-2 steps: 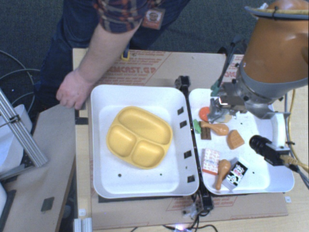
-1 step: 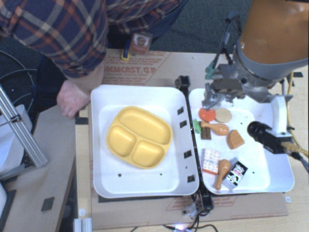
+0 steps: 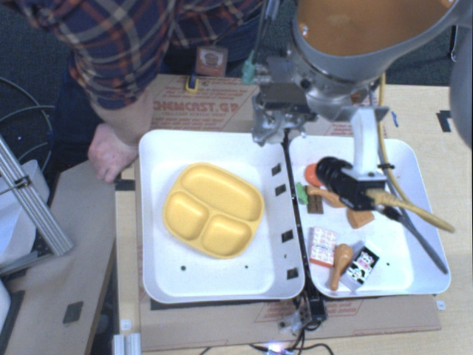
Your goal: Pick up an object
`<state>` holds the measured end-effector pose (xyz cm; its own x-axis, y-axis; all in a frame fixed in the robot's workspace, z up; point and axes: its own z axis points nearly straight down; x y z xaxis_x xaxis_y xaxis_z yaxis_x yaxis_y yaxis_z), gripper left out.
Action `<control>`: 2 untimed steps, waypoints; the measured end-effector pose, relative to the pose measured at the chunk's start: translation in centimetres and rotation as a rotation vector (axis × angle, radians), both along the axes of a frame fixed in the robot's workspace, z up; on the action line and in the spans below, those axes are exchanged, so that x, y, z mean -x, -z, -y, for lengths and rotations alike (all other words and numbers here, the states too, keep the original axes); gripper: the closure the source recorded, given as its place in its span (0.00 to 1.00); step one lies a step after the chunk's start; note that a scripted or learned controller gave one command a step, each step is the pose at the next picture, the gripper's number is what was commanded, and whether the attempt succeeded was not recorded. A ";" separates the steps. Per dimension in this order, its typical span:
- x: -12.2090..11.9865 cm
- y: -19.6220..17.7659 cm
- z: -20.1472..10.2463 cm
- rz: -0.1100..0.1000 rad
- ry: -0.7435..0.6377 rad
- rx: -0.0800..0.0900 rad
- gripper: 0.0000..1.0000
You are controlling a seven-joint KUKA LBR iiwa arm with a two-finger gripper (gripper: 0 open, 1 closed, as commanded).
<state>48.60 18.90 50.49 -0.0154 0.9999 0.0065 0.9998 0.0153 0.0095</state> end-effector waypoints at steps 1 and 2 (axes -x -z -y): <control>-0.1 -0.8 0.6 -0.004 0.007 0.003 1.00; -1.4 -3.1 -4.8 -0.005 0.006 0.003 1.00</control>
<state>50.01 23.74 53.61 -0.0089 1.0000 0.0035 0.9999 0.0089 0.0050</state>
